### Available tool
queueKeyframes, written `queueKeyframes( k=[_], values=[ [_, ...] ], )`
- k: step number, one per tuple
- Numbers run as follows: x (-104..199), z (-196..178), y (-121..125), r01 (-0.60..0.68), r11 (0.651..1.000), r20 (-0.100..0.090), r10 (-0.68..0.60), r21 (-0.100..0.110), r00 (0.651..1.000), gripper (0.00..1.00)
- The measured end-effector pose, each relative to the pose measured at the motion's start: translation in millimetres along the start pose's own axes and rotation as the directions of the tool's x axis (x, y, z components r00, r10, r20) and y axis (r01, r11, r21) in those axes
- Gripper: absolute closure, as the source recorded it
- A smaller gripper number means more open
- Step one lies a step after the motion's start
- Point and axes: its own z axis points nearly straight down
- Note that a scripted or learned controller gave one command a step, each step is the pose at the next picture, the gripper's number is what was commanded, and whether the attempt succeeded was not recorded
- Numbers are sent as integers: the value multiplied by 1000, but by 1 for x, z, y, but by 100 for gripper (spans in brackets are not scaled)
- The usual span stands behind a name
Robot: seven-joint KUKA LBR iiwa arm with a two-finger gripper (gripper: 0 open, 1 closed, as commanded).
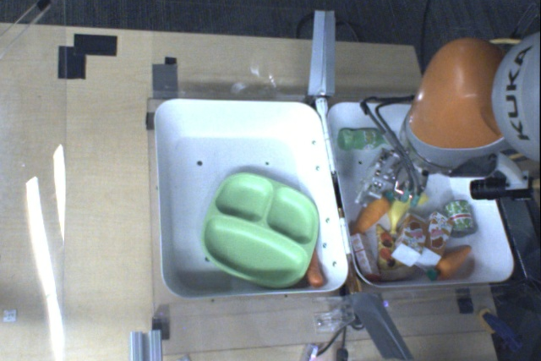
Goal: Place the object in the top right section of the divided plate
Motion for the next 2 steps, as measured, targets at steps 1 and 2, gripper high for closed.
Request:
queueKeyframes(
  k=[1,2],
  values=[
    [9,0,-36,-95,995,0,95,0,995,100],
    [7,-10,-34,-93,996,4,93,-4,996,100]
  ],
)
